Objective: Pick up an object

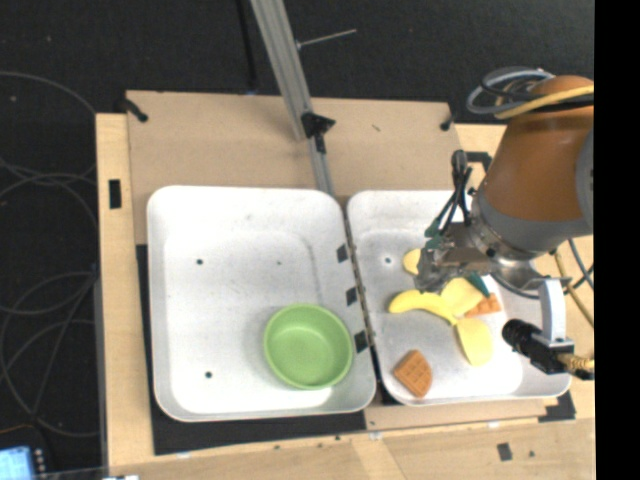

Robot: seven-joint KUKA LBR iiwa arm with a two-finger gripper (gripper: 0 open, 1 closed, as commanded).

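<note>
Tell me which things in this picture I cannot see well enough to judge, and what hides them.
- Tool, camera view: dark and small under the arm's wrist; whether it touches anything is unclear.
- Small yellow piece: partly covered by the tool, shape unclear.
- Orange piece: mostly behind the banana and the arm; identity unclear.
- Right bin: its far right side is covered by the arm.
- Brown item: too small to identify.
</note>
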